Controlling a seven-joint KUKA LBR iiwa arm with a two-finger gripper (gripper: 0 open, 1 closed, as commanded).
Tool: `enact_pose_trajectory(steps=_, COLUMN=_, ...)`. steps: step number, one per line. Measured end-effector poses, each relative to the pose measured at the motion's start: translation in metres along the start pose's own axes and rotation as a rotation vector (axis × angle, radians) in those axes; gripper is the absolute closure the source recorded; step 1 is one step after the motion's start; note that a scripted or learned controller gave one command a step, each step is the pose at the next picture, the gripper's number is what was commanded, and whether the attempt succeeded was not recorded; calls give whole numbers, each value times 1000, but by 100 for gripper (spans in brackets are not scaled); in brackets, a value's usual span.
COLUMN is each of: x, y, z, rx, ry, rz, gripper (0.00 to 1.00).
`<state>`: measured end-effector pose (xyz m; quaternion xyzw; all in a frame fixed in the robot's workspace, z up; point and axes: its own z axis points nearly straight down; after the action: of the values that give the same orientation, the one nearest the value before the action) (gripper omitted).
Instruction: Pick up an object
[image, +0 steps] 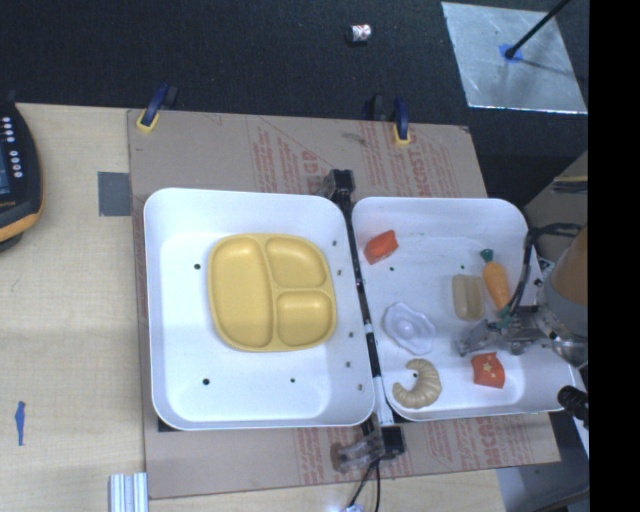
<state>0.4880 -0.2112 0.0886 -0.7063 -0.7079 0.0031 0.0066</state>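
Fingers of the gripper (488, 338) sit low in the right bin (440, 215), metal tips pointing left; spacing between them is too blurred to read, so I cannot tell whether they are apart or closed. Nothing is seen between them.

Left to right: left bin (180, 390) carries a yellow divided plate (270, 291), three compartments, lying flat near the centre. Right bin contents: an orange-red block (380, 245) at the upper left corner; a clear plastic cup (407, 325), on its side, mid-left; a croissant (418, 384) by the near wall. Further right, a tan bread slice (466, 297) lies just beside a carrot (496, 284) with a green top. A red strawberry-like piece (488, 371) lies just below the fingertips, close, contact not readable.

Obstructions: bread slice and carrot crowd the gripper from above, red piece from below. Arm body covers the bin's right wall.
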Motion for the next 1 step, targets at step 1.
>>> enact_pose_trajectory(steps=1, x=0, y=97, z=-6, rx=-19, ry=-7, rz=-6, gripper=0)
